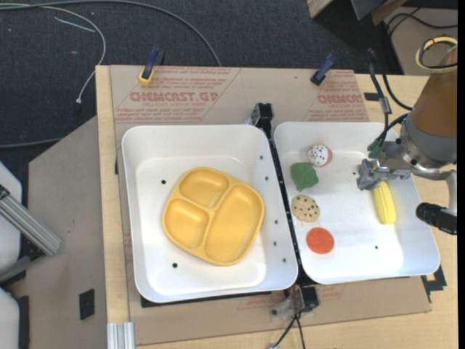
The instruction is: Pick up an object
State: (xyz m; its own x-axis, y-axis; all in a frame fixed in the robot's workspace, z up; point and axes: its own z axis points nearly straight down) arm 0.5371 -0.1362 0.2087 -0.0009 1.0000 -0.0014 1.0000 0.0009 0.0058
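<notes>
1. We see the counter [218,93], a brown board printed with red lettering, carrying two shallow white bins side by side.
2. The left bin [145,195] holds a yellow divided plate [213,215] with three compartments, lying flat near the bin's middle.
3. The right bin [407,257] holds all the small things, spread over its left and middle parts.
4. The arm [436,115] reaches in from the right, its orange band above the grey wrist, over the far right part of the right bin.
5. The claw [375,173] sits low at the far end of a yellow corn cob [385,203], touching or just above its tip; we cannot tell how far apart its parts stand, nor whether it grips the cob.
6. The corn cob lies lengthwise, far to near, in the right half of the right bin.
7. A red round disc [320,241] lies near the bin's near-left area.
8. A green block [304,175] sits left of the claw, well apart from it.
9. A speckled cookie [306,209] lies between the green block and the red disc.
10. A small spotted white ball [318,154] rests just beyond the green block.
11. Blue clamps [150,65] hold the counter's far edge.
</notes>
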